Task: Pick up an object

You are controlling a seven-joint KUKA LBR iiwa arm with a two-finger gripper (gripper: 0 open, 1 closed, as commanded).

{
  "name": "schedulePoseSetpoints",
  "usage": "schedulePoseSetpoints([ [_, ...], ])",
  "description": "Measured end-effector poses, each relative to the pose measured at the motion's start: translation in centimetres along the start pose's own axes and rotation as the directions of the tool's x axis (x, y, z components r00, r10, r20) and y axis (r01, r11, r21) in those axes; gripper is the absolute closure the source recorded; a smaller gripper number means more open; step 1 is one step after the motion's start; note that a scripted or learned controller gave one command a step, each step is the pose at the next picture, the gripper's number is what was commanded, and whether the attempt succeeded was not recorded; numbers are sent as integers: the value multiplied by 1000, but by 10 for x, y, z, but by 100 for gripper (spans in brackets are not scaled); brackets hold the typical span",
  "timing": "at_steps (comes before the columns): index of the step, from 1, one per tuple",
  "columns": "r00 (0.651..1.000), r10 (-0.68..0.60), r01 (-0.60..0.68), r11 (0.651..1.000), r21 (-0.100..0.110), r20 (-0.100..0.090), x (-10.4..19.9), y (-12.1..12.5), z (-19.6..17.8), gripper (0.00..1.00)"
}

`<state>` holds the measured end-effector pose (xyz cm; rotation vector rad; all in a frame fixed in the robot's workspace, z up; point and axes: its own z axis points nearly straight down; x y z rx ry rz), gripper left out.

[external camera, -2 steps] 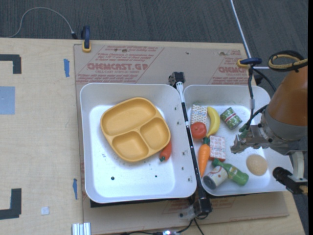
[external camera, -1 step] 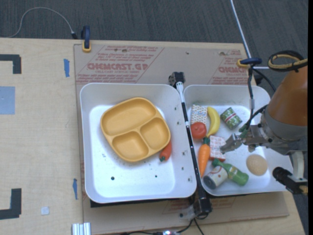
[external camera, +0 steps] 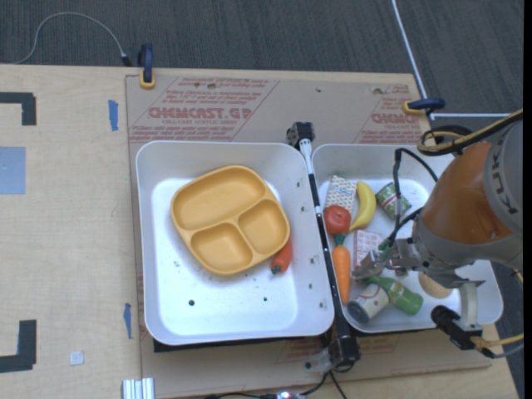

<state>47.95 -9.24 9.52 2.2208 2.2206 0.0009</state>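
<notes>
The right bin (external camera: 492,307) holds a heap of toy food: a banana (external camera: 364,206), a red tomato (external camera: 337,219), an orange carrot (external camera: 342,271), a green can (external camera: 389,199), a white packet (external camera: 339,191), a red-printed packet (external camera: 366,243), a green bottle (external camera: 401,297) and a small grey cup (external camera: 366,306). My gripper (external camera: 371,266) is low inside this bin, just right of the carrot, over the printed packet and directly above the green bottle. The orange-banded wrist (external camera: 465,210) covers the bin's right part. Nothing is visibly held.
The left bin (external camera: 224,310) carries a yellow divided plate (external camera: 230,219) with a small red pepper (external camera: 282,258) at its lower right edge. A beige round item (external camera: 434,286) lies under the wrist. Cables (external camera: 432,140) run behind the arm.
</notes>
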Motion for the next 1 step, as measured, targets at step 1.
schedulePoseSetpoints([
  [1, 1000, 0, 0, 1000, -3, 1, 0, 1, -10, 100],
])
